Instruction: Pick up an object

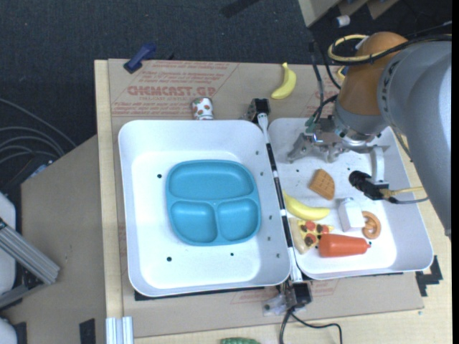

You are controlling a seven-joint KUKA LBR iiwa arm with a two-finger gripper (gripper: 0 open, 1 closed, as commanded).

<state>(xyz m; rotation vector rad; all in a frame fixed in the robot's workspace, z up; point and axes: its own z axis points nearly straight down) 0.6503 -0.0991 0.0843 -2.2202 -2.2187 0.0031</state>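
My gripper (338,156) hangs over the far part of the right bin (410,246), its two metal fingers (300,149) spread open with nothing between them. Just in front of it lies a brown square cracker (322,183). Nearer the front of that bin are a yellow banana (305,208), a pizza slice (308,234), an orange-red carrot (343,245), a brown pretzel (371,224) and a small pale block (346,214).
The left bin (136,192) holds a blue divided plate (212,201). On the cardboard behind the bins lie a second banana (285,83), a small spotted toy (203,107) and a blue object (138,58). The arm's grey body covers the right bin's far right corner.
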